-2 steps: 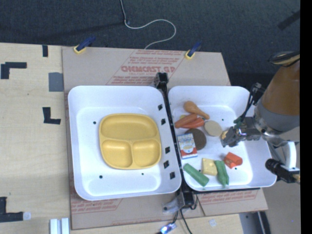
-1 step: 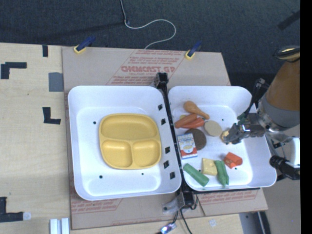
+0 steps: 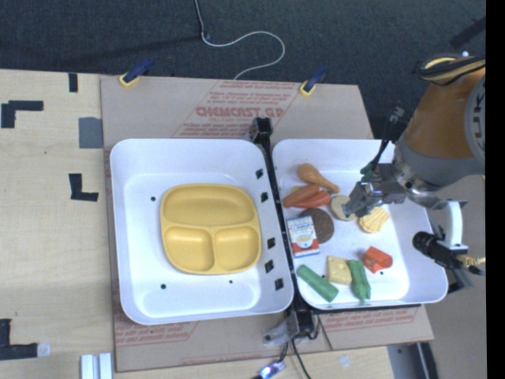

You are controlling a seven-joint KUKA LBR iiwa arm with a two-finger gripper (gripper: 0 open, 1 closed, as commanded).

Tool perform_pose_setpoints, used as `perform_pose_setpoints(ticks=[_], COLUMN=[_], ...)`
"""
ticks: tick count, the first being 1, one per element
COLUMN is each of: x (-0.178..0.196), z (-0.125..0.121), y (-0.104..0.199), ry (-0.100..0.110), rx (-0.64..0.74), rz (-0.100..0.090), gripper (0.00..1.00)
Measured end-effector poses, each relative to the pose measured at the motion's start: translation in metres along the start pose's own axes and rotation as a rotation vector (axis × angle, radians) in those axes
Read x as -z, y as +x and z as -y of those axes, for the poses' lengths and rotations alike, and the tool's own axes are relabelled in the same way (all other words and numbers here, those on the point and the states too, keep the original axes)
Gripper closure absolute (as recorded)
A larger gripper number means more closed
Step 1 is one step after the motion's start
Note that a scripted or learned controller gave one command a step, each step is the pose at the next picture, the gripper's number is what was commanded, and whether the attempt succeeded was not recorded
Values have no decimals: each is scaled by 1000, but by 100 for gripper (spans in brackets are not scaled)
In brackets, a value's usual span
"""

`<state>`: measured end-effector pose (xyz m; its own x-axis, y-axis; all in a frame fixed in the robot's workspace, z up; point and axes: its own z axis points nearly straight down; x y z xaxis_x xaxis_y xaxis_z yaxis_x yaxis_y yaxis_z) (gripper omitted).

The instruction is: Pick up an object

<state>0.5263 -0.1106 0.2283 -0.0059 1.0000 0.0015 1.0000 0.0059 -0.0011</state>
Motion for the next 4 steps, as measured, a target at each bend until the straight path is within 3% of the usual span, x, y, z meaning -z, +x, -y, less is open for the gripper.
perform_pose_setpoints(ticks=[4], x=[0], z=[-119], y=[158], ry=[-1], rx=[-1], rz=[0], gripper=[100])
